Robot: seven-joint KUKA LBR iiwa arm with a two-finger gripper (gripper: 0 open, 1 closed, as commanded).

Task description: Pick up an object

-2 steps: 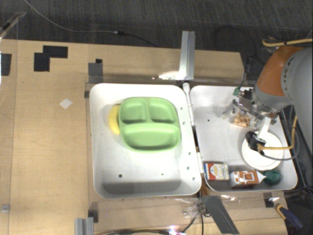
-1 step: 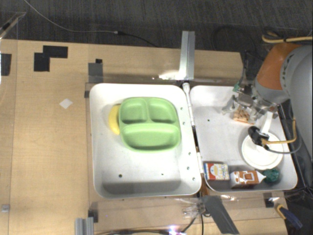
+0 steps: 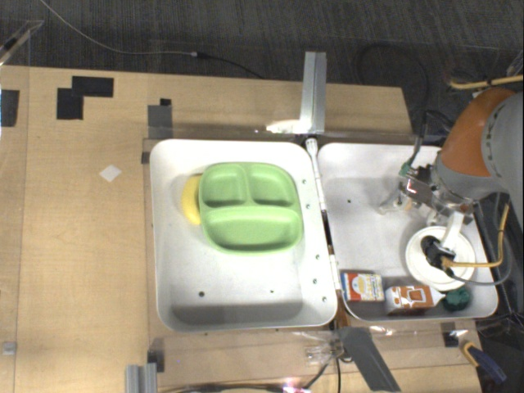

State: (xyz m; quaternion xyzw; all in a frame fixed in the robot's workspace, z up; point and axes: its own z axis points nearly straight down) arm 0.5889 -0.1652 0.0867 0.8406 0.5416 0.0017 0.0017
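Claw (image 3: 407,188) hung over the right bin (image 3: 360,219); its finger state could not be told. Near that bin's front wall lay two small printed cartons (image 3: 385,293), writing unreadable, beside a dark green lump (image 3: 457,300). A smooth green divided plate (image 3: 249,205) covered something yellow (image 3: 190,201) in the left bin (image 3: 176,260).

A: what kind of place is this? looks like a robotics lab to me

B: yeah, lab for sure. Plywood bench (image 3: 74,244) with black tape marks (image 3: 82,95), two white bins (image 3: 237,313) bolted up with aluminium extrusion (image 3: 314,92), loose cables (image 3: 123,43) on dark carpet (image 3: 246,15)

A: and the grey arm with the orange band (image 3: 467,142) coming in from the right

B: plus the stuff in the bins is toy-ish test junk, like a green divided plate (image 3: 248,205) and little cartons (image 3: 408,298). Nobody's kitchen
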